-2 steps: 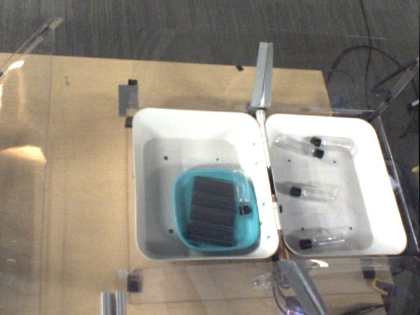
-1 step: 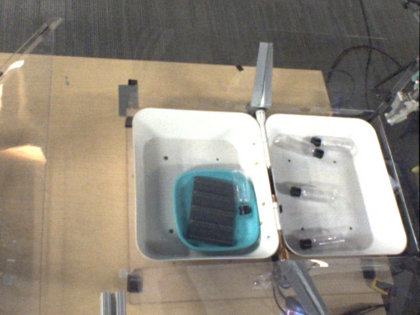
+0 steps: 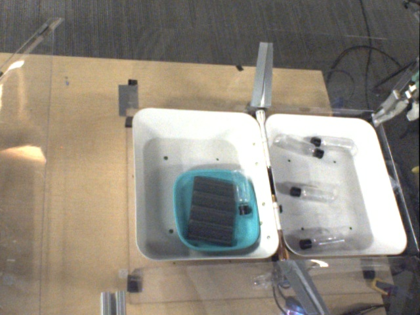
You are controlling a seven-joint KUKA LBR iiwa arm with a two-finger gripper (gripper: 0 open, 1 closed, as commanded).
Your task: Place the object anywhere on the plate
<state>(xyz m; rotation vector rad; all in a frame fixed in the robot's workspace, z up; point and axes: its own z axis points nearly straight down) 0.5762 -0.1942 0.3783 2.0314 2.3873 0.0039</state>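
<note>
On the wooden counter point(image 3: 72, 195), the left white bin point(image 3: 151, 176) holds a square teal plate point(image 3: 252, 231) carrying a dark ribbed block point(image 3: 211, 210) and a clear black-capped tube point(image 3: 243, 199) at its right edge. The right white bin point(image 3: 367, 195) holds four similar tubes point(image 3: 315, 192). The pincer point(image 3: 394, 104) sits at the far right; whether it is apart or together, I cannot tell.
</note>
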